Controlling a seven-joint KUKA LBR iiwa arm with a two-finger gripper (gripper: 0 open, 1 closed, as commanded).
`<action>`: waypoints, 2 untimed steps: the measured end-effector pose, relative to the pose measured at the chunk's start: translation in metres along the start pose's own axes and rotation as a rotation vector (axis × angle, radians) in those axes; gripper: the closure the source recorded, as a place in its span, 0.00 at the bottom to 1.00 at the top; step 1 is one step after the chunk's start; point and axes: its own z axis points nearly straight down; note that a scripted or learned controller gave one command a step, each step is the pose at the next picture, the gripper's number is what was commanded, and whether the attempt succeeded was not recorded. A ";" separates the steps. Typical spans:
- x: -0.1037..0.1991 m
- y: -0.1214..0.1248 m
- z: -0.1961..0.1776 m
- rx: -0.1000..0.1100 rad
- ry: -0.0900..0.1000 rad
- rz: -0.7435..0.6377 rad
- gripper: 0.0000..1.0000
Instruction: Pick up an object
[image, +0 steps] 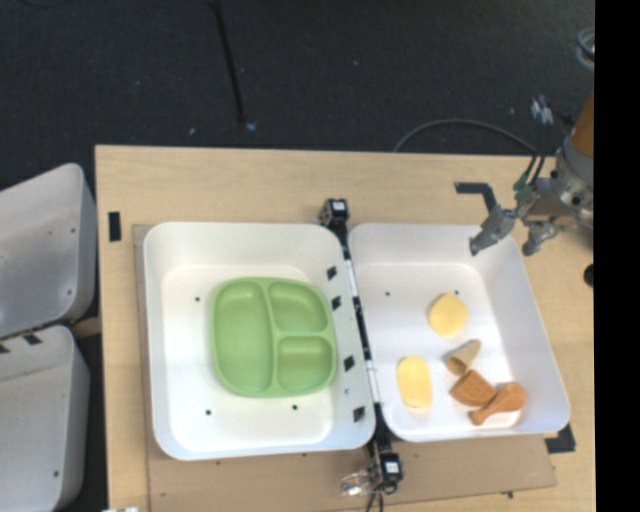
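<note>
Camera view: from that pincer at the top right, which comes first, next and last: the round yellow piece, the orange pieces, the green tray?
1. Round yellow piece, right bin, just below the pincer.
2. Orange pieces, right bin's lower corner.
3. Green tray, left bin.

The right bin (520, 300) has bare floor across its upper and left parts; five small food pieces crowd its lower half: a yellow round (448, 314), a yellow oval (414, 382), a tan cone (463, 354) and two orange-brown chunks (485, 395) touching each other. A green divided tray (272, 336) fills the left bin's (170, 300) middle.
</note>
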 end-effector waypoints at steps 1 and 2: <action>0.000 0.002 -0.007 -0.012 -0.002 -0.002 0.00; -0.009 -0.004 0.042 -0.008 -0.003 -0.002 0.00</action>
